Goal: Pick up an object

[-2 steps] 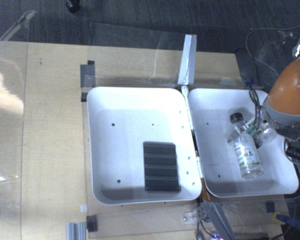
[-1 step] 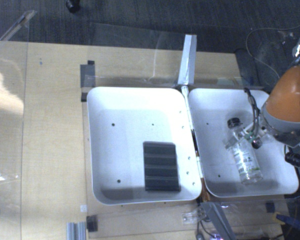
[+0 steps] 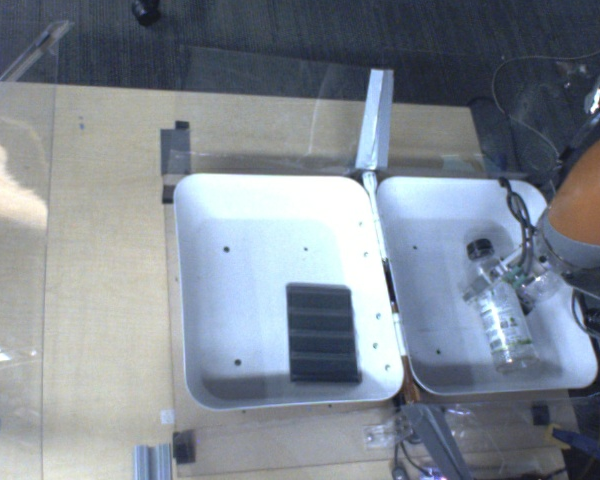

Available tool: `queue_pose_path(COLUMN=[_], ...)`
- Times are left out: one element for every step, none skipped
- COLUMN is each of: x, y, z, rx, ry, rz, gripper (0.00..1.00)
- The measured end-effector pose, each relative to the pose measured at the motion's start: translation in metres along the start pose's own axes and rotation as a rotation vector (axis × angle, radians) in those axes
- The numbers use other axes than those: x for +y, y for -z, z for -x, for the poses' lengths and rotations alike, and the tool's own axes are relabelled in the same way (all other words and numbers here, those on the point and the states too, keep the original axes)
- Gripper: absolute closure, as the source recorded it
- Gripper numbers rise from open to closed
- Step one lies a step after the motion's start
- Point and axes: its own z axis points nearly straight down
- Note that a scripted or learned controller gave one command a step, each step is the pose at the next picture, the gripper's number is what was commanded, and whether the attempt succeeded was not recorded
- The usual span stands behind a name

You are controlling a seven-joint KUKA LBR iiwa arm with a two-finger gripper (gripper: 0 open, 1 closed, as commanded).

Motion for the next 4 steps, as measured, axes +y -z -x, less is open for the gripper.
queue_pose_path(x=[-0.008,-0.023,-0.024,0.043], y=[0.0,0.001,0.003,-0.003], z=[-0.001,-0.008,-0.026,0.02], rx=[0.002,-0.008,-0.024,0.003], ry=[0.05,0.092,0.217,0.445], rz=[0.005,0.013,0.016,-0.006], gripper=[0.0,0.0,0.0,0.0])
